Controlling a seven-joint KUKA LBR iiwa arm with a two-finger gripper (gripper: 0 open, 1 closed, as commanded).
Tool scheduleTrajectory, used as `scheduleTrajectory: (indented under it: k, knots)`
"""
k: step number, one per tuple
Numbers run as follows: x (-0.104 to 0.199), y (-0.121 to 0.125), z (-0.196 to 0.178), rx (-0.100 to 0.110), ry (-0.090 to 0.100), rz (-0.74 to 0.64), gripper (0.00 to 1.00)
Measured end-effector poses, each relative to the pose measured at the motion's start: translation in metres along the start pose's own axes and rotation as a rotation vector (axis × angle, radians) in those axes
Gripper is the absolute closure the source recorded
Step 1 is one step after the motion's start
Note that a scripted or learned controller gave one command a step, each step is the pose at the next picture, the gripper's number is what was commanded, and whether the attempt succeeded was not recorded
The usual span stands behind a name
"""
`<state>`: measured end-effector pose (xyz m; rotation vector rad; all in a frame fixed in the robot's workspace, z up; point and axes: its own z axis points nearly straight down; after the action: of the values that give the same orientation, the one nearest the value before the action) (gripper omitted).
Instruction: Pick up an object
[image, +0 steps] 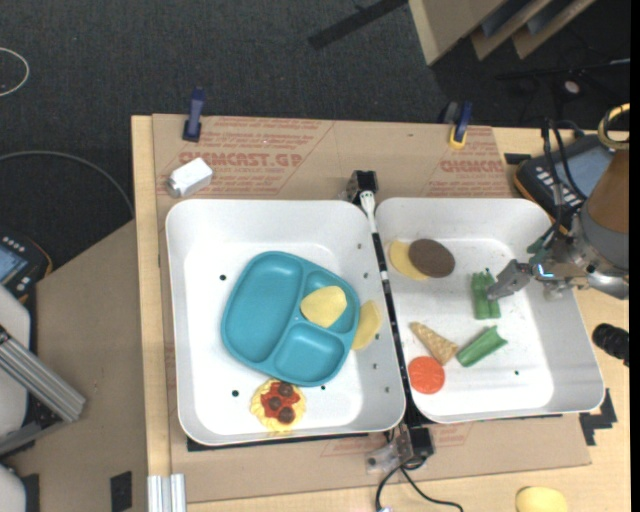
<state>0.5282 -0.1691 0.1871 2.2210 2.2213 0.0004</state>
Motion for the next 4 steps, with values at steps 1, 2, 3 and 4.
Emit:
scheduleTrajectory:
  k: [1, 2, 3, 4]
  knots:
    - [0.000, 0.001, -0.011, -0.003, -0.001, -0.001, 1.00]
    - [0.066, -0.002, -0.071, -0.007, 0.001, -0.008, 1.00]
    - [0.179, -0.004, -0.069, 0.001, 0.006, -0.013, 1.00]
    - [0.248, -0.013, -0.093, -0.003, 0.004, -0.010, 1.00]
